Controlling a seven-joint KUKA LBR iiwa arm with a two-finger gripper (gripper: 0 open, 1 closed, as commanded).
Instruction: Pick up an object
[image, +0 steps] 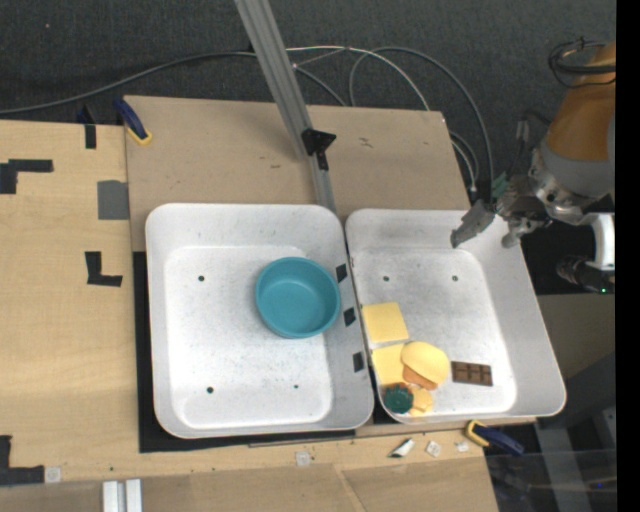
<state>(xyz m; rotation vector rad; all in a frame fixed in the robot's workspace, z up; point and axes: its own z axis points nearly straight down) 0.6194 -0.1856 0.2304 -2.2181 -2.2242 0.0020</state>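
My gripper (490, 232) hangs over the far right corner of the right bin (520, 300), open, with nothing between its fingers. The right bin's near left part holds a pale yellow square block (384, 322), a yellow and orange rounded toy (424, 363), a small teal object (399, 399) and a brown chocolate bar (471, 374). All of these lie well in front of the gripper, toward the near edge. A blue bowl (295, 297) sits upright in the left bin (180, 300), close to its right wall.
A slanted grey pole (290, 90) with a black clamp rises behind the gap between the bins. Cables loop across the board behind the right bin. A blue and yellow clip (490, 436) lies beyond the right bin's near edge.
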